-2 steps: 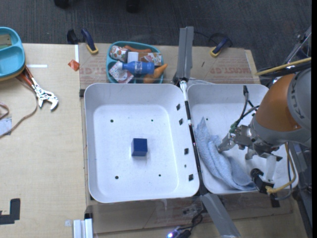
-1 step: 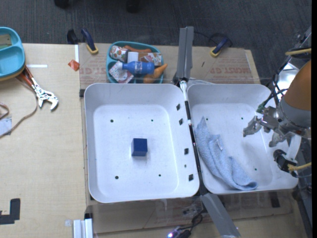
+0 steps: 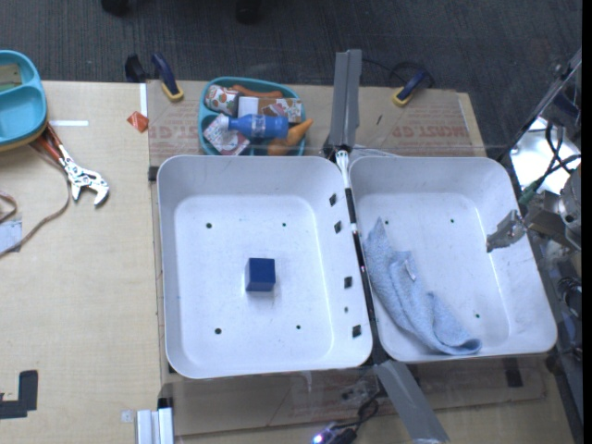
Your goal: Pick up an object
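Observation:
A small dark blue cube (image 3: pixel 261 274) sits on the floor of the left white bin (image 3: pixel 185 248), slightly below its middle. A crumpled light blue cloth (image 3: pixel 407 292) lies in the right white bin (image 3: pixel 481 185), running from its left-centre toward the front wall. My gripper (image 3: pixel 502 232) reaches in over the right rim of the right bin, well right of the cloth and far from the cube. Nothing shows in its grasp. Most of the arm behind it is cut off at the right edge.
A teal bowl (image 3: pixel 252 117) of small packets and a bottle stands behind the left bin. A wrench (image 3: pixel 83 181) and a teal tray (image 3: pixel 18 95) lie on the wooden bench to the left. A grey bar (image 3: pixel 347 91) rises between the bins at the back.

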You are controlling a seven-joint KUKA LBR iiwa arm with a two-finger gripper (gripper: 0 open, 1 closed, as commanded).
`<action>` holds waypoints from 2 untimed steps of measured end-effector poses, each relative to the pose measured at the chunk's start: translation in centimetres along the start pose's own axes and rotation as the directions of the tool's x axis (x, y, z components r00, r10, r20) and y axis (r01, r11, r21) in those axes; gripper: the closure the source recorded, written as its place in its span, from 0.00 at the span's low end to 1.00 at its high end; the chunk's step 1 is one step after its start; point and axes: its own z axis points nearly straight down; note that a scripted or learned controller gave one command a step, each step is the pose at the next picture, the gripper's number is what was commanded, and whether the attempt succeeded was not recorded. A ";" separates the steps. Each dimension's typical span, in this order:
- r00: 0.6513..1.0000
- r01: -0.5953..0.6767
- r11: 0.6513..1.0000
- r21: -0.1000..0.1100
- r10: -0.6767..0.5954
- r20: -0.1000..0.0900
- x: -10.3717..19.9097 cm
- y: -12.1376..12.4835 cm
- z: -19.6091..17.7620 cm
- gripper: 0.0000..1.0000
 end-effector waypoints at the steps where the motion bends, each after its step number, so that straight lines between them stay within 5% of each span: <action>1: 0.990 -0.140 0.990 0.001 0.140 0.000 -0.4 -2.9 -3.1 0.00; 2: 0.932 -0.361 0.932 0.002 0.361 0.002 0.2 3.9 -9.9 0.00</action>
